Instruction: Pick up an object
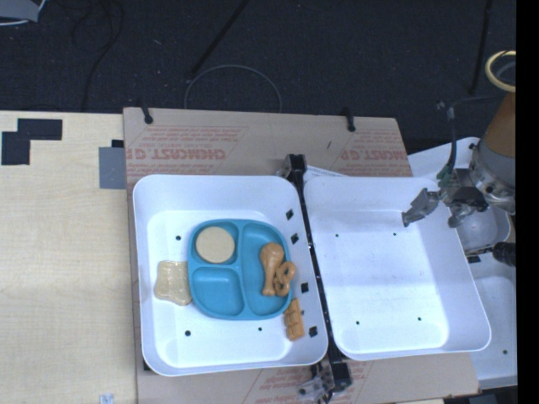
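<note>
1. My bench [59, 259] — pale wood, with dark patches near its far left edge.
2. A brown cardboard sheet [253, 146] lies flat on it.
3. Two shallow white bins — left bin [160, 343], right bin [379, 268] — sit side by side on the cardboard, touching.

I saw the gripper [438, 207] over the right bin's [379, 326] far right edge — nothing between its fingers | left bin [160, 343] held a blue plate [221, 297] | round cracker [214, 244], pretzel [277, 269] on it — toast piece [173, 282] beside it
</note>
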